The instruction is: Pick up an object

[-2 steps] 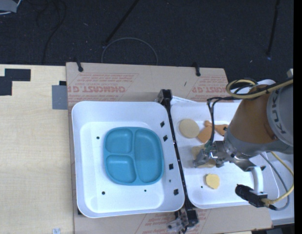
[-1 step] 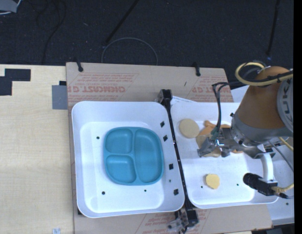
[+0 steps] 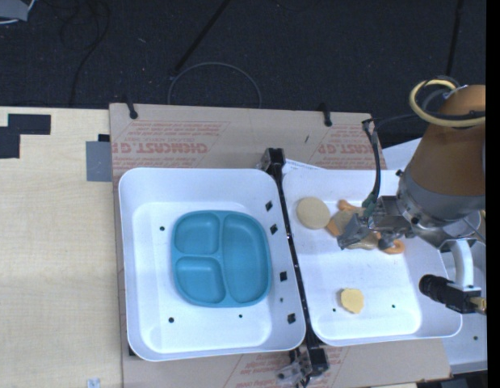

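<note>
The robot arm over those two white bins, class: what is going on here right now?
The arm's end effector is down in the right bin, among small orange and tan pieces near its far side. A round beige piece lies just beside it, and a small yellow piece sits nearer the front. The left bin holds a blue divided plate. Nothing is visibly lifted yet.

I count two white bins, one blue divided plate, and two round yellowish pieces.
</note>
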Robot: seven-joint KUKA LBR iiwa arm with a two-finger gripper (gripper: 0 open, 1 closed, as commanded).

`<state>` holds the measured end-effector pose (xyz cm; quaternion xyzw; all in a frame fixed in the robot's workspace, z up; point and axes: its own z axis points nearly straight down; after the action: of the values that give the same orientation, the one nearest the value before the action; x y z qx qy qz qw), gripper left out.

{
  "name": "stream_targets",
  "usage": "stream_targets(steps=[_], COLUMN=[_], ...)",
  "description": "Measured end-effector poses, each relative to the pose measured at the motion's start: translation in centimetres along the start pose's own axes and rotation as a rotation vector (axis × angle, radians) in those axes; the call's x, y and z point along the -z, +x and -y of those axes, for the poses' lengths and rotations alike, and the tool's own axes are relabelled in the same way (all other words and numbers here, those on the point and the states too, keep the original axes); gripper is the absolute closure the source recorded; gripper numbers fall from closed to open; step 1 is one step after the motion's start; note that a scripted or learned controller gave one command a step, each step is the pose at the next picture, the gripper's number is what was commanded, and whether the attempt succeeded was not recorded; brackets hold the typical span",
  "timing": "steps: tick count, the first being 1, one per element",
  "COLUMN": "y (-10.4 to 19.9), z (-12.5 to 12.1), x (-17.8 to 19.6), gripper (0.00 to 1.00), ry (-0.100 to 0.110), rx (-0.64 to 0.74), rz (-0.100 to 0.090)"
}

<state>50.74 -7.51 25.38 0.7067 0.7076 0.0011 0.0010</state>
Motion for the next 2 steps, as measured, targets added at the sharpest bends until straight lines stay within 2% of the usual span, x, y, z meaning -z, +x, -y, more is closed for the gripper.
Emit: stream_targets(steps=[1, 2], y=[-0.1, 4.3], z=[-0.1, -0.5], x=[3.1, 1.2], gripper=[1.00, 1.00], ry=[0.002, 0.009], rx=[-0.001, 0.001], rz=[0.000, -0.002])
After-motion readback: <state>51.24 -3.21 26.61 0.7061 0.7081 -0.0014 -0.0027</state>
